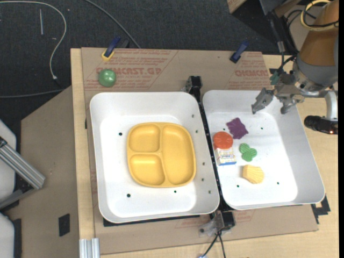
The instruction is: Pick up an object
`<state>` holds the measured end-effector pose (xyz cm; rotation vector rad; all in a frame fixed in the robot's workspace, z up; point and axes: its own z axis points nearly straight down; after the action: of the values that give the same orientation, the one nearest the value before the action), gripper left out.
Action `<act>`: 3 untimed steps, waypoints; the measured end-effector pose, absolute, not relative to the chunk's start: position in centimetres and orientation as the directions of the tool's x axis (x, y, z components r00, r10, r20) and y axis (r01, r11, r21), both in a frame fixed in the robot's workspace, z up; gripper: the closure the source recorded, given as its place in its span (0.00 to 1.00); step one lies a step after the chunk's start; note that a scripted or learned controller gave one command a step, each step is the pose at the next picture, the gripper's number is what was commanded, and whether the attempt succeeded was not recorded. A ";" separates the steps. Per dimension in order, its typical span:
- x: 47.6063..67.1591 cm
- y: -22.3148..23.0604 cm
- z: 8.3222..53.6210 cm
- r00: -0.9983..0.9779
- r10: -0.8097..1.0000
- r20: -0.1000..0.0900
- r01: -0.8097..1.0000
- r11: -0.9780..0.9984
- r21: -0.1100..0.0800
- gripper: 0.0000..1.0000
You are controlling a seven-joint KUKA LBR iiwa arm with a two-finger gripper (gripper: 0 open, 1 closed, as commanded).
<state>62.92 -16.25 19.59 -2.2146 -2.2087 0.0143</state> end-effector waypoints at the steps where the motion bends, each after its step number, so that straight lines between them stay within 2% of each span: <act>1: 63.2 -16.2 20.5 0.000 1.000 0.001 1.000 0.000 -0.001 0.00; 3: 63.5 -15.5 12.1 -0.001 1.000 0.002 1.000 0.002 -0.004 0.00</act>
<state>63.47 -15.53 12.08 -2.2170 -2.2203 0.0027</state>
